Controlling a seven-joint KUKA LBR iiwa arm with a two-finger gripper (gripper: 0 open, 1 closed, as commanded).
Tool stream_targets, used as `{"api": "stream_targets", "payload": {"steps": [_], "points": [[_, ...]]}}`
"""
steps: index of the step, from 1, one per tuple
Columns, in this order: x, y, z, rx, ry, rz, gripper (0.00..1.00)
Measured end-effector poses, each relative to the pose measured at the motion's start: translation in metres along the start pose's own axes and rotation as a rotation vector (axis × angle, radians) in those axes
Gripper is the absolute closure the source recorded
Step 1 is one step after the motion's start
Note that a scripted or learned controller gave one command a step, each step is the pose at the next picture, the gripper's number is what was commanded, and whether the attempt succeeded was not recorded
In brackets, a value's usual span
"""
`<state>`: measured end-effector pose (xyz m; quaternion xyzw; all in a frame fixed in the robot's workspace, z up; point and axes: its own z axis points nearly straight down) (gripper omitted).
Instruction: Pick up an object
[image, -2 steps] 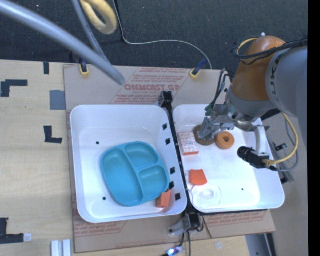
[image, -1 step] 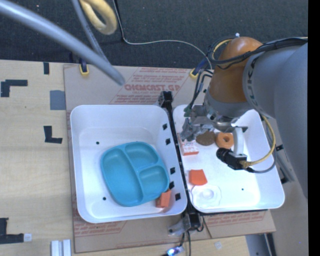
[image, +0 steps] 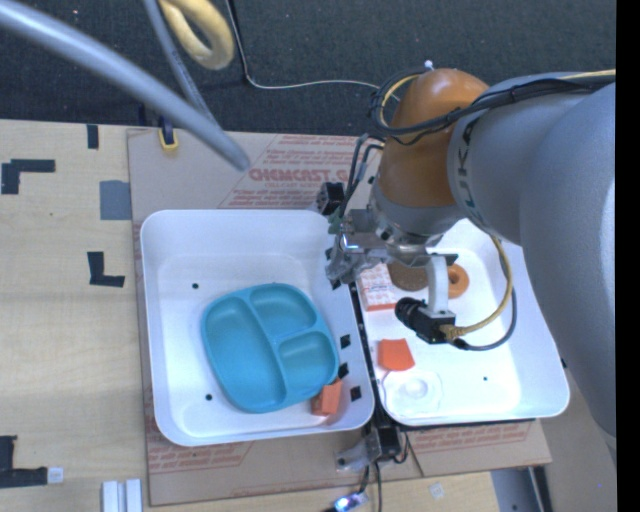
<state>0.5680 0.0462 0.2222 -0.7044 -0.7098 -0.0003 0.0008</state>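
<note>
I am reaching in from the right of the frame, and my pincer (image: 343, 258) is hanging over the dividing edge where the 2 white bins are meeting, near the centre of the frame. My wrist is blocking the view down onto it, so I cannot tell how far it is open or whether it is gripping anything.

The left bin (image: 165, 290) is sitting in the lower middle of the frame. A blue plate (image: 268, 345) with 3 compartments is lying flat in it, taking up much of the floor. A small orange block (image: 327, 400) is resting just beside the plate's lower right rim, close to the bin's lower right corner.

The right bin (image: 525, 385) is lying mostly under my arm. An orange square (image: 395, 355) is sitting on its floor near the left wall, below my pincer. A white round piece (image: 416, 390) is lying just below that square, hard to make out against the white floor. A brown ring (image: 457, 281) is showing near my wrist, partly hidden. A white card with red print (image: 376, 291) is lying close beside the divider, directly under my wrist.
</note>
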Motion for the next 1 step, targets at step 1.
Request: {"api": "stream_targets", "payload": {"steps": [1], "points": [[0.0481, -0.0096, 0.0037, 0.002, -0.001, 0.001, 1.0]]}}
